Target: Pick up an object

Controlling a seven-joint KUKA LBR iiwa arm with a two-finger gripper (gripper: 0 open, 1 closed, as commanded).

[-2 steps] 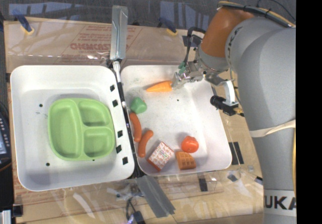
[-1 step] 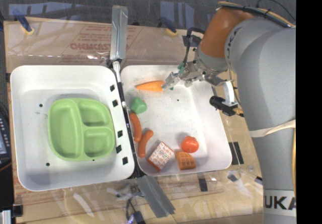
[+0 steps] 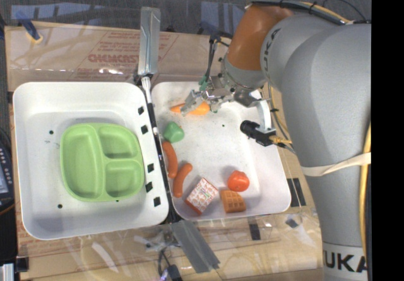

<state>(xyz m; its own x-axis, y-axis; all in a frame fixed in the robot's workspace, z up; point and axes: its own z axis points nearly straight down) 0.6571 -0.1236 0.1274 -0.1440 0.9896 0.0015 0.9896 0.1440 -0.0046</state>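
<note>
I see the grey arm's two-finger gripper [image 3: 201, 98] down in the right white bin's [image 3: 268, 172] far corner, fingers closed around a small orange carrot-shaped toy [image 3: 192, 108]. A green plastic divided tray [image 3: 101, 161] lies in the left white bin [image 3: 38, 103].

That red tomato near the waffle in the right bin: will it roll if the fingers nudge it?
Probably. The tomato looks round and smooth, so a nudge could roll it toward the waffle. Its glossy skin may slip. It looks like a light plastic toy.
</note>
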